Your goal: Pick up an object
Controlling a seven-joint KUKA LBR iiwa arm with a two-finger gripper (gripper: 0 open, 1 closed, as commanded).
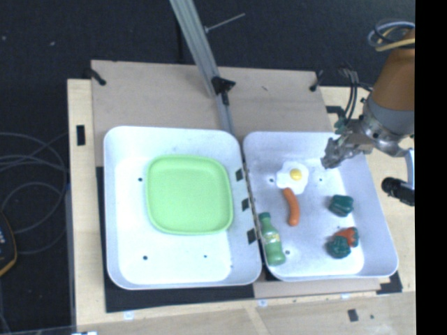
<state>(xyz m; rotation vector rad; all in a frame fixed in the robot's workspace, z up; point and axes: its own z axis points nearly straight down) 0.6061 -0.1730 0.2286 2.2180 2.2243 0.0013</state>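
Note:
The right bin [370, 257] holds a fried egg toy [292, 176], an orange sausage [292, 207], a green bottle [271, 239] lying along its left wall, a dark green pepper [341, 204] and a green-and-red vegetable [341, 243]. My gripper [332, 157] hangs over the bin's upper right part, to the right of the egg and above the pepper. Nothing shows between its fingers. The grey arm with its orange band [395, 82] reaches in from the right.
The left bin [119, 208] carries a light green square plate [189, 193]. A grey metal pole [198, 40] slants down from the top to the seam between the bins. Cables lie on the dark floor at the left.

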